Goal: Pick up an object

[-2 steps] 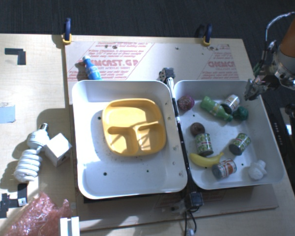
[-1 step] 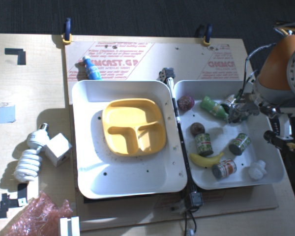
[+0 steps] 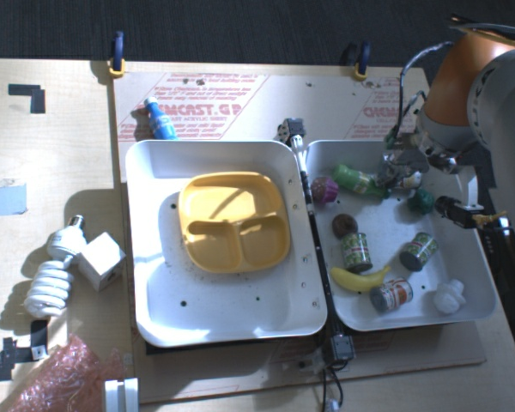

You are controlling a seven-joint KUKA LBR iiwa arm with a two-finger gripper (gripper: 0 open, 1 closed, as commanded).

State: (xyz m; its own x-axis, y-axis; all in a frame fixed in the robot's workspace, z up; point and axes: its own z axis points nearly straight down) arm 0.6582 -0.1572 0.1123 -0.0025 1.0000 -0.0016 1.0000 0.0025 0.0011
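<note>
The green bottle point(image 3: 354, 178) is seen lying at the back of the right bin point(image 3: 463, 312), just beside the hand point(image 3: 401, 174); whether it is gripped cannot be told. A yellow plate point(image 3: 233, 221) is held in the left bin point(image 3: 232, 316). A banana point(image 3: 359, 277) and small cans point(image 3: 355, 251) are scattered nearby.

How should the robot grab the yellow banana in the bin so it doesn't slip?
Probably best from straight above, pinching the banana across its thin width near the middle of the curve. It lies flat on the floor of the right bin, so its sides are open there. A small can sits close to its right end, so stay away from that end.
</note>
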